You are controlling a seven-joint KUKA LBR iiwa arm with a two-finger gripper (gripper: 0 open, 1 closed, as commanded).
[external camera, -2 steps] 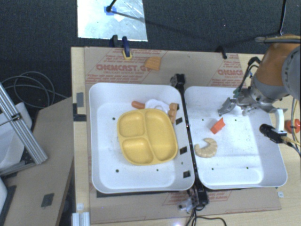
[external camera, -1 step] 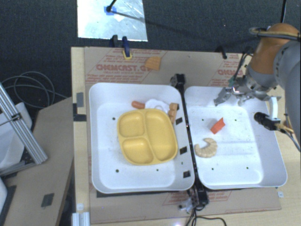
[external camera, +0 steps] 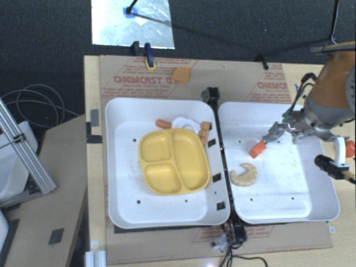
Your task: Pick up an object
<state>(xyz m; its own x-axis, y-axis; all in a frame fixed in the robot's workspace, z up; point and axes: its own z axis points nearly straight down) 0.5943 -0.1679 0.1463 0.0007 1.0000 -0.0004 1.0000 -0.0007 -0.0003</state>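
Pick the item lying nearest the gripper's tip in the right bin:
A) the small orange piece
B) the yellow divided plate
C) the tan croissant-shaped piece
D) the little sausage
A. The small orange piece sits just below and left of the gripper in the right bin, while the tan croissant-shaped piece lies further down.

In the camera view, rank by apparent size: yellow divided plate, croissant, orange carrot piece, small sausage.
1. yellow divided plate
2. croissant
3. orange carrot piece and small sausage look about alike; no ranking between them.

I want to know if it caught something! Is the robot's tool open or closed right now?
Tool: cannot be told; it is over the right bin, right beside the orange piece.
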